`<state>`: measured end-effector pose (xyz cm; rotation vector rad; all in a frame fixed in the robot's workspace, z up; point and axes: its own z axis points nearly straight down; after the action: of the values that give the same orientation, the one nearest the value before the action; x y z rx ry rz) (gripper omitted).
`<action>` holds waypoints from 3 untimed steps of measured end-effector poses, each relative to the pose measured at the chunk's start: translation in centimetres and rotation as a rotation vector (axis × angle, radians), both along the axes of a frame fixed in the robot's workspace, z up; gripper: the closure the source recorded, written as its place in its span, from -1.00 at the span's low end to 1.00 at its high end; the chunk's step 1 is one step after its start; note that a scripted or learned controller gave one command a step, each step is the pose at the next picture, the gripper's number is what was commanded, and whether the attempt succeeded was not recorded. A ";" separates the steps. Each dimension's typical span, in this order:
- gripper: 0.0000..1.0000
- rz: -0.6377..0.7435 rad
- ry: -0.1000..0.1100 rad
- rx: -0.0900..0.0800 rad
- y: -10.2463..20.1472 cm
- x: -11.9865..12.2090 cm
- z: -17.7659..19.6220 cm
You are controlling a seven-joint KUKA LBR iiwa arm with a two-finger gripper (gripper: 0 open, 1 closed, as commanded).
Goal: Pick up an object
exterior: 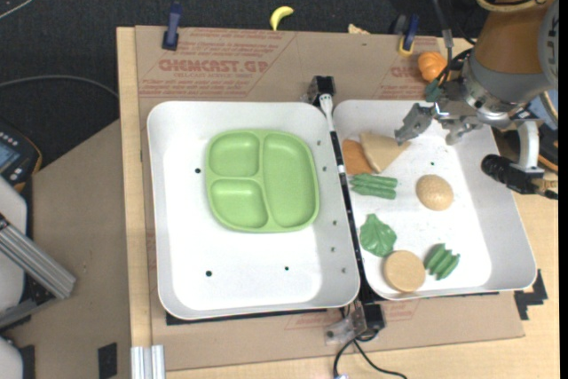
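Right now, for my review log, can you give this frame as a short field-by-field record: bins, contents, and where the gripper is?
left bin: holds a green divided tray
right bin: holds toy food
right bin items: tan wedge, green beans, round bun, green leaf, tan disc, small green pods
gripper: over the right bin's top edge, fingers spread, nothing between them
arm: enters from the right

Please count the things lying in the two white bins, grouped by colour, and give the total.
Green: 4 - plate, beans, leaf, pods
Tan or brown: 4 - wedge, brown piece, bun, cookie
Total: 8
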<state>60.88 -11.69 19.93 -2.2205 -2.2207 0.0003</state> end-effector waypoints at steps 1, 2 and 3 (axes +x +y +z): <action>-1.00 -0.001 0.010 0.003 2.7 -5.0 -6.4; -1.00 -0.002 -0.007 0.000 -0.4 -1.2 -11.4; 1.00 -0.001 -0.015 -0.001 -0.3 -1.1 -9.8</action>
<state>59.78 -11.97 10.09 -2.2298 -2.2276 -0.0154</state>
